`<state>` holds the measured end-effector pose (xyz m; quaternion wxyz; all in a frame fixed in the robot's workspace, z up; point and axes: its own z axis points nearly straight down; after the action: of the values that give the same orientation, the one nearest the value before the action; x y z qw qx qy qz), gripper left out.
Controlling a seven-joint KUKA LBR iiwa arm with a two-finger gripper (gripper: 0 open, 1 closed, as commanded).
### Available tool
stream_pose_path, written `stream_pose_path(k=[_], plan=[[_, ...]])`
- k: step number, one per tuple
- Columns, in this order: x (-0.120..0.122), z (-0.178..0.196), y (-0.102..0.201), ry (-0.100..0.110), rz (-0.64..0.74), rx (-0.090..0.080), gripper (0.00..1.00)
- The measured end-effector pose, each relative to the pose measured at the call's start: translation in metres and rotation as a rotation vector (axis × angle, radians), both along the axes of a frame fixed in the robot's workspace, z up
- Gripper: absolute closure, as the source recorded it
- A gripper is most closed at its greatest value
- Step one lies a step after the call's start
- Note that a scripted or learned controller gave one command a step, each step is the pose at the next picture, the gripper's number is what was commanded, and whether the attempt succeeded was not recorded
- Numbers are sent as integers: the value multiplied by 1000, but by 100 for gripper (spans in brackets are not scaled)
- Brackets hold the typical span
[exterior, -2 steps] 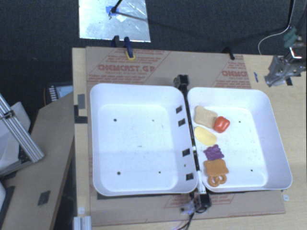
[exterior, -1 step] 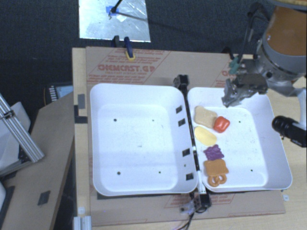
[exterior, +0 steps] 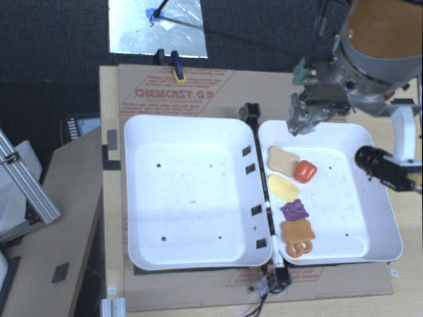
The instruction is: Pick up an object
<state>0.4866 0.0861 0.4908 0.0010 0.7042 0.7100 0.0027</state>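
Approach step: gripper [exterior: 299,128] above right bin [exterior: 377,240] back edge, nothing held, open/shut unclear. Next: descend onto bread [exterior: 282,160] or tomato [exterior: 305,171].

A dark speckled carpet floor [exterior: 53,38] surrounds the light wooden table [exterior: 79,197], with a shiny square metal sheet [exterior: 158,18] lying behind and silver aluminium rails [exterior: 26,183] at left.

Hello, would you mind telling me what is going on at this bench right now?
A grey KUKA arm reaches in from the right, its gripper above the far edge of the right bin. Small toy foods lie along that bin's left side, among them a red pepper and purple grapes. Nothing is seen lifted yet.
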Motion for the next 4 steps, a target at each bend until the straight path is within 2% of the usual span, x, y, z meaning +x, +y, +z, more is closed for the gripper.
stream_pose_path(k=[1,3,4], plan=[[-1,-10,64,4,2,0,100],[0,29,131,2,-1,1,100],[0,40,129,1,-1,1,100]])
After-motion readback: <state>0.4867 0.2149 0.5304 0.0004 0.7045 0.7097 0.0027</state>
